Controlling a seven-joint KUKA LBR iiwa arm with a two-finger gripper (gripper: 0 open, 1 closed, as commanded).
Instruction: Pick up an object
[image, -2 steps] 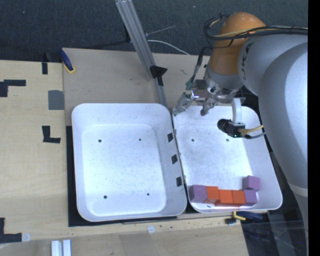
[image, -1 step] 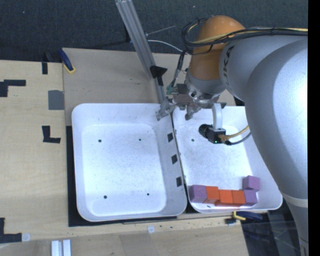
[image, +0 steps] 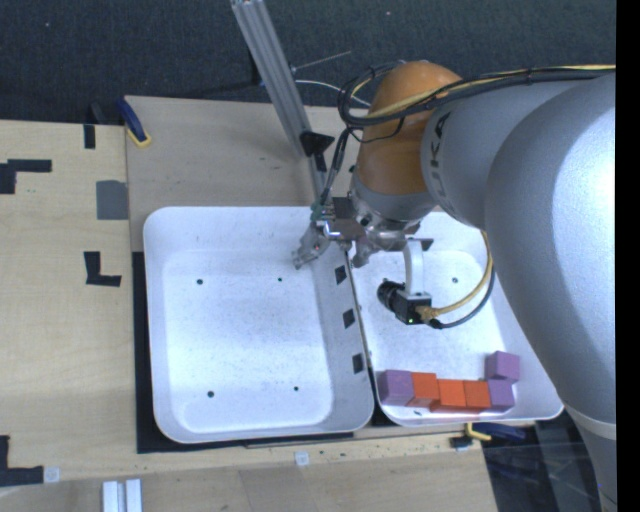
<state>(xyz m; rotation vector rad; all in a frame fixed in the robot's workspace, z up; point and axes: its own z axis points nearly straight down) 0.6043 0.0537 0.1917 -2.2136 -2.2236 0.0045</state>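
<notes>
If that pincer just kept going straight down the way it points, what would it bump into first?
Probably the left bin, near its upper right corner by the divider. The pincer hangs there, far from the blocks. Depth is hard to judge.

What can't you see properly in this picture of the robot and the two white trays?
- Jaws of the gripper: too small and blurred in the camera view to judge.
- Right bin: its far and right parts are covered by the grey arm.
- Blocks: packed tight along the near wall, so their exact number is unclear.
- Left bin: its dark specks are too small to identify.
</notes>
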